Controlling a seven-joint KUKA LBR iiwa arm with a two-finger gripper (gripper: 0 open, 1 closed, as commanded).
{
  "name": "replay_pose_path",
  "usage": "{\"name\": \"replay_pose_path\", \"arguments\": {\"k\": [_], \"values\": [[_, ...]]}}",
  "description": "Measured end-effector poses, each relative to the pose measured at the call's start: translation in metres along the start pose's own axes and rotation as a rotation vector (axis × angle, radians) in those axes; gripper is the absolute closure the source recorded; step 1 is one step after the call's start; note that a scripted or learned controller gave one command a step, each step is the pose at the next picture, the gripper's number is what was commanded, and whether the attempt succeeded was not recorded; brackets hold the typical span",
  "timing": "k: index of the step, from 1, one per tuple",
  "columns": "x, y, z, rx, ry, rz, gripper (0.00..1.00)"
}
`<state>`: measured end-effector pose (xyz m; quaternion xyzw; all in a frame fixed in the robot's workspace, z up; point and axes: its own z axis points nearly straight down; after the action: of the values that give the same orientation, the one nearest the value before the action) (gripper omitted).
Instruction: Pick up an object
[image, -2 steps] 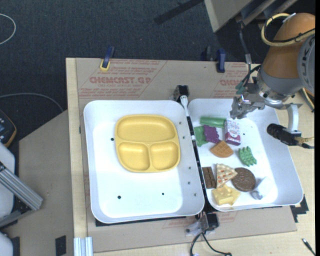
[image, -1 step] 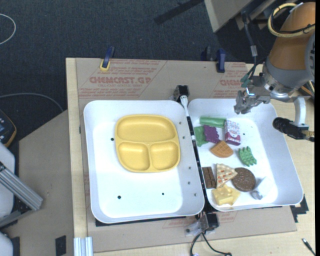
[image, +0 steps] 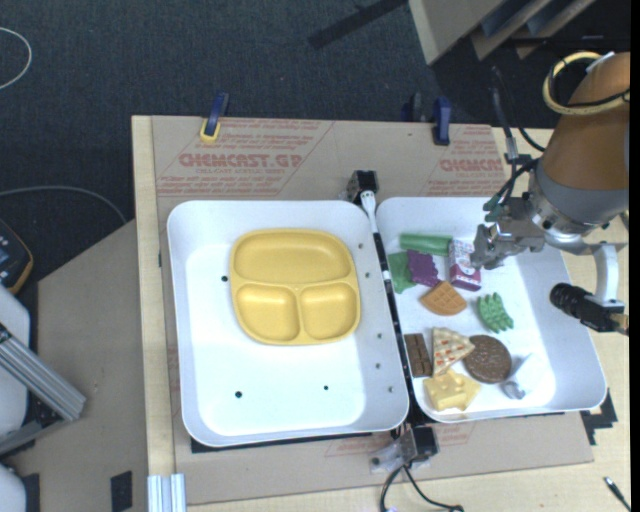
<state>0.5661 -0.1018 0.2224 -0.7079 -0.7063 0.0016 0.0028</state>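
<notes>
Dark carpet was recorded around a tabletop (image: 300, 150) faced with brown printed board, held at its far edge by a yellow clamp (image: 211, 126) and a blue clamp (image: 441, 120). Two shallow white bins were set side by side upon it.

Left bin (image: 200, 400): one yellow divided plate (image: 295, 283), three compartments, was lying in the far half.

Right bin (image: 570, 350), contents listed from far to near: a green oblong piece (image: 425, 242); a green leaf-shaped piece (image: 399, 270) with a purple piece (image: 423, 268) just beside it; a small white and magenta packet (image: 465, 272); an orange cracker-like piece (image: 443, 298); a green ridged toy (image: 495, 312); a brown chocolate-bar piece (image: 417, 353) against the left wall; a pizza-slice toy (image: 450, 346); a round brown cookie (image: 489, 359); a yellow cheese-like block (image: 452, 390); a small grey item (image: 514, 389) near the cookie, of uncertain kind.

Arm (image: 590, 140), grey with an orange band, was seen reaching in from the right. Its tool (image: 487, 247) was positioned low over the far part of the right bin, just beside the white and magenta packet. Whether the tool was open or closed could not be told, and no item was seen to be held by it.
</notes>
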Motion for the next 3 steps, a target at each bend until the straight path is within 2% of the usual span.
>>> {"name": "replay_pose_path", "arguments": {"k": [1, 2, 3], "values": [[0.019, -0.06, 0.0, 0.0, 0.001, -0.001, 1.0], [0.019, -0.084, -0.01, -0.002, 0.0, -0.001, 1.0], [0.027, -0.088, 0.001, -0.002, 0.0, -0.002, 1.0]]}}
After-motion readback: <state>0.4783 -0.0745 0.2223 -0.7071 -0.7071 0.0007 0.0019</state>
